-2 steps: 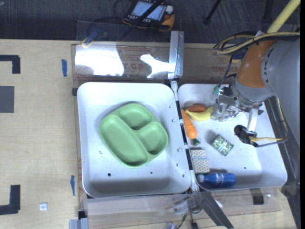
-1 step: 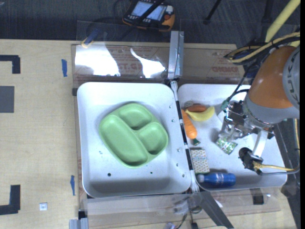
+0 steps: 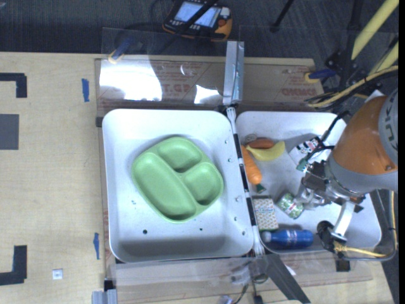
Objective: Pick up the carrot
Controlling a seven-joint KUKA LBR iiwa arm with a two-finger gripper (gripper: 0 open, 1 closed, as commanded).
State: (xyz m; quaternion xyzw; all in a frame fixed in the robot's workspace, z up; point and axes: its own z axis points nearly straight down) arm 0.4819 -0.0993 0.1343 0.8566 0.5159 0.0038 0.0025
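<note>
Blue bottle (image 3: 288,237) at front; tool (image 3: 302,195) above, grip state unclear; carrot (image 3: 252,168) by divider.

The carrot (image 3: 252,168) lies tight against the right bin's left wall (image 3: 243,170), so that side is blocked. A banana (image 3: 266,150) touches its far end, and a patterned packet (image 3: 265,213) sits just beyond its near end. Open white floor (image 3: 278,179) lies to its right, between it and the tool (image 3: 302,195). A blue bottle (image 3: 288,237) lies along the near wall.

Carrot (image 3: 252,168) in right bin (image 3: 370,233)
</note>
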